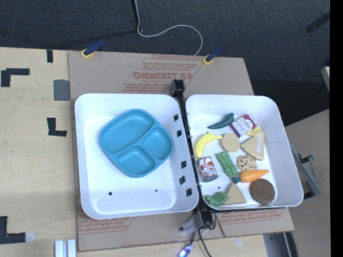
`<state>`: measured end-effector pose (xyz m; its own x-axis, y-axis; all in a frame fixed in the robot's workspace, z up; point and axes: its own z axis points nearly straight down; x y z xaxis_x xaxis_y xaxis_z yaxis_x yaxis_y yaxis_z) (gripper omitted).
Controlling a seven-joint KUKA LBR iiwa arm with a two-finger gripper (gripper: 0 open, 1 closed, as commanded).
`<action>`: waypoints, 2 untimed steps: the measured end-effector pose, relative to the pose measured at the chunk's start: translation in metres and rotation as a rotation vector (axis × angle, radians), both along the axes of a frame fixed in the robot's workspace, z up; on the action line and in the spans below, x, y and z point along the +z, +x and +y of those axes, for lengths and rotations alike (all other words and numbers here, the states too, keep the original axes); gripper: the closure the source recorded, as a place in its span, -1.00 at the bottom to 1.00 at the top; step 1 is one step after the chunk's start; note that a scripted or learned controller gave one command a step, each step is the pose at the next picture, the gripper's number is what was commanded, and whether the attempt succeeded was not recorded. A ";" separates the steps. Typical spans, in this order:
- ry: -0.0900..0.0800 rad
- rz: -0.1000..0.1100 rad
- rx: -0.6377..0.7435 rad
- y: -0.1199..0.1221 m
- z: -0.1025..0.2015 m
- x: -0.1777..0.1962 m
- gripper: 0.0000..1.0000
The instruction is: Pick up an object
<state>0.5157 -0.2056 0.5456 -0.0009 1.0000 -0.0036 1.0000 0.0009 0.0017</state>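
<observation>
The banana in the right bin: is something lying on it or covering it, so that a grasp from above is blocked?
Nothing visible lies on the banana. It touches or nearly touches the round tan cookie, and the small can lies just below it in the right bin.

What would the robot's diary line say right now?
left bin: blue divided plate | right bin: toy food pile, banana, carrot, cookie | nothing picked yet

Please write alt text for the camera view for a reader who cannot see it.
Two white bins sit side by side: the left bin holds a blue divided plate, and the right bin holds toy foods, including a banana, carrot and round cookie.
</observation>
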 end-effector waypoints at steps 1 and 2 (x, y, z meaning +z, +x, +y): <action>0.004 0.003 0.000 -0.033 0.024 -0.011 1.00; 0.004 0.002 0.006 -0.032 0.097 -0.011 1.00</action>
